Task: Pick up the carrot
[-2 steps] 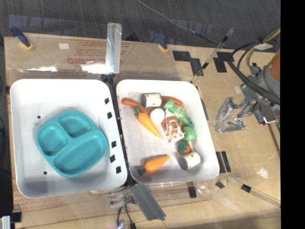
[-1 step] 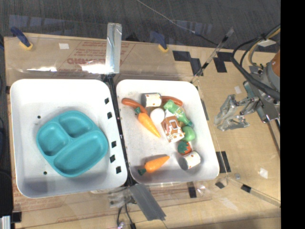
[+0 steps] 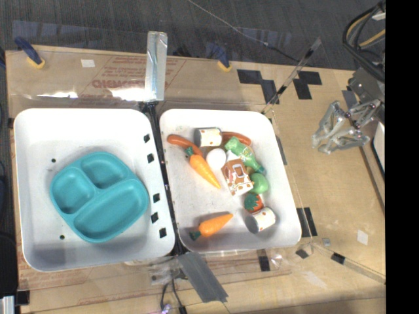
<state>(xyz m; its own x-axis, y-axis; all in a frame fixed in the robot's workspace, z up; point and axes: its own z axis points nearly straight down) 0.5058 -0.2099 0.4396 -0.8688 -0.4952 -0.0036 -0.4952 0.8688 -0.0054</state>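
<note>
Two shallow white bins sit side by side on a tan bench (image 3: 327,195), seen from above at a slant.

The left bin (image 3: 39,241) holds one thing: a teal divided plate (image 3: 98,196) with three sections, lying flat near the bin's middle.

The right bin (image 3: 180,205) holds a cluster of toy foods. There are several carrots. One carrot (image 3: 203,167), orange with a green top, lies diagonally near the bin's centre, its tip pointing toward the front right. A second carrot (image 3: 215,224) lies near the front edge, its green end to the left. A thinner orange piece (image 3: 178,140), possibly another carrot or a sausage, lies at the back left of the cluster. Just right of the centre carrot are a white egg (image 3: 216,156) and a small box (image 3: 237,177) with an orange and white pattern, touching or nearly touching it. Behind them sits a small white cube (image 3: 209,137). Green pieces (image 3: 258,183) lie along the right of the cluster, and a small white can (image 3: 261,220) lies on its side near the front right corner.

The gripper (image 3: 330,136), a pale metal assembly, hovers over the bare bench well to the right of the right bin, apart from everything in it. Its fingers splay toward the left and hold nothing between them. Black cables (image 3: 366,28) loop at the upper right.
</note>
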